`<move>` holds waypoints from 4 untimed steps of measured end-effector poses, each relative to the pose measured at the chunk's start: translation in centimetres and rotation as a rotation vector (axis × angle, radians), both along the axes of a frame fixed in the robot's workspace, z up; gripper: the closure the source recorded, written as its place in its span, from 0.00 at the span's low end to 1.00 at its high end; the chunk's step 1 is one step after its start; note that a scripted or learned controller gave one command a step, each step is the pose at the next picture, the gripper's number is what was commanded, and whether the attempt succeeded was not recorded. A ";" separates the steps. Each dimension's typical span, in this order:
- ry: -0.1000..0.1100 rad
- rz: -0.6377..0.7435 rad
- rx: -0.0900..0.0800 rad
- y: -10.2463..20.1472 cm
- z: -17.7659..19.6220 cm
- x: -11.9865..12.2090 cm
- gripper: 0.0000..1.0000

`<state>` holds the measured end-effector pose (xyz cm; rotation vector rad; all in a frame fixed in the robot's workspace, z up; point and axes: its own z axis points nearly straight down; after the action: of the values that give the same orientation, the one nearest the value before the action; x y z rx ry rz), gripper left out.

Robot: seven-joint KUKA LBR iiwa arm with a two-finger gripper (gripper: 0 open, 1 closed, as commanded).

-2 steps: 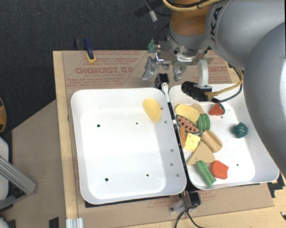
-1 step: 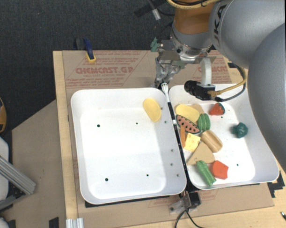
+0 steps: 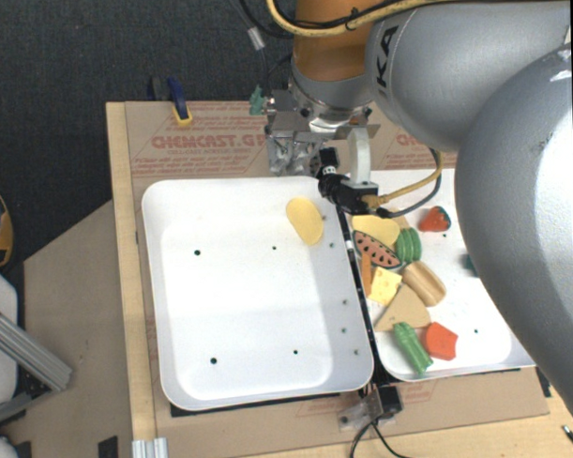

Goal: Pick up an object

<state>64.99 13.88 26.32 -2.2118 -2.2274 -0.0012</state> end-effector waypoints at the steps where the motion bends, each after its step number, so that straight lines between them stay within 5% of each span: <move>1: 0.002 -0.010 -0.003 -3.2 0.4 -1.6 1.00; 2: -0.006 -0.001 0.000 2.5 1.7 1.8 1.00; 3: 0.005 -0.001 -0.002 9.0 -2.4 1.1 1.00; 4: 0.005 -0.007 -0.003 8.6 -2.8 -3.4 1.00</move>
<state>61.61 22.45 23.51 -2.2188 -2.2185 0.0080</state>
